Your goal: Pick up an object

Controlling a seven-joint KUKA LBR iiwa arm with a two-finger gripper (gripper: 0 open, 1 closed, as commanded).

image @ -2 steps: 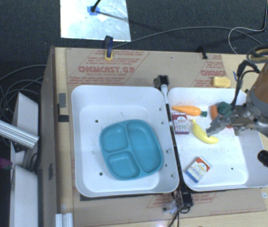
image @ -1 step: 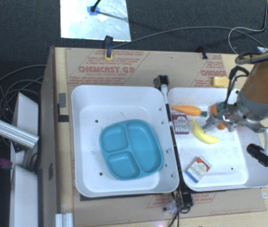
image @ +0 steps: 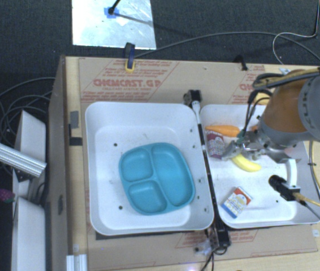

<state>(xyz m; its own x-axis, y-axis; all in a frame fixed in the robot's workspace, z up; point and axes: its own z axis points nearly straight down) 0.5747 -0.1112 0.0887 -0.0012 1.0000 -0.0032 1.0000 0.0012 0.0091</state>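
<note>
Two white bins are seen side by side on the bench. In the left bin (image: 100,129) a blue tray (image: 157,176) with three compartments lies flat. The right bin (image: 262,210) holds the loose things: an orange carrot (image: 222,130) near the far wall, a yellow banana (image: 246,163) toward the middle, a crumpled packet (image: 216,147) by the dividing wall, and a small box (image: 236,201) near the front. The arm (image: 301,109) is reached in from the right, bent low over the right bin, and the gripper (image: 242,148) is brought down among the carrot, packet and banana — just beside the banana's upper end, and perhaps touching it. Whether the tool is open or closed cannot be told, since its tip is hidden by the wrist and blurred against the clutter, and nothing can be seen to be held. The step in hand is judged to be the descent or the grasp itself — the lift is not yet done. For the next move, a firm closing on one thing is called for, most likely the banana, followed by a straight rise clear of the packet and carrot so that neither is dragged along.
</note>
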